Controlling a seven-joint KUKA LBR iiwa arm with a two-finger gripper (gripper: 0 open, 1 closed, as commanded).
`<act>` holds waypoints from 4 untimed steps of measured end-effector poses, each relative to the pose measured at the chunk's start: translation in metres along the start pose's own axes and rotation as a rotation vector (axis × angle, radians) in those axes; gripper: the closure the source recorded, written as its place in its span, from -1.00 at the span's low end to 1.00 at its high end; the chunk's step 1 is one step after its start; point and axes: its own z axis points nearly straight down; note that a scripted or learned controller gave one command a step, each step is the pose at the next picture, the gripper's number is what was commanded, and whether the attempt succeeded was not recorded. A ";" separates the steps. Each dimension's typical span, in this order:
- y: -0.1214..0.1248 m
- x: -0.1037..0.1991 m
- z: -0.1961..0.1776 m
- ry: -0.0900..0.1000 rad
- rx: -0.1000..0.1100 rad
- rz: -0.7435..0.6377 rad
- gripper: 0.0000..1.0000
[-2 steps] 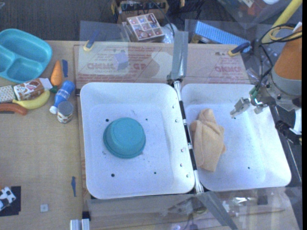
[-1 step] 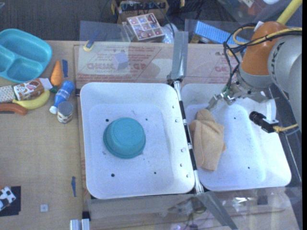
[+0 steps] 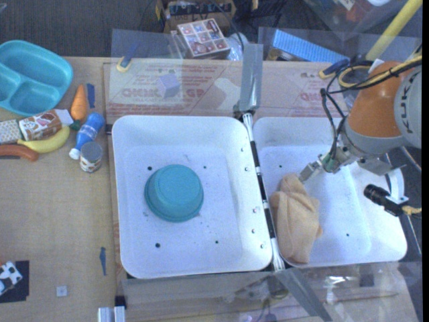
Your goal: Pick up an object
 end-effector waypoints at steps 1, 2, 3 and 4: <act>-0.042 0.032 -0.018 0.003 0.003 0.012 -1.00; -0.021 0.066 -0.001 -0.002 -0.003 0.043 -1.00; -0.096 0.036 -0.033 0.004 0.006 0.242 -1.00; -0.094 0.075 -0.002 -0.006 -0.006 0.298 -1.00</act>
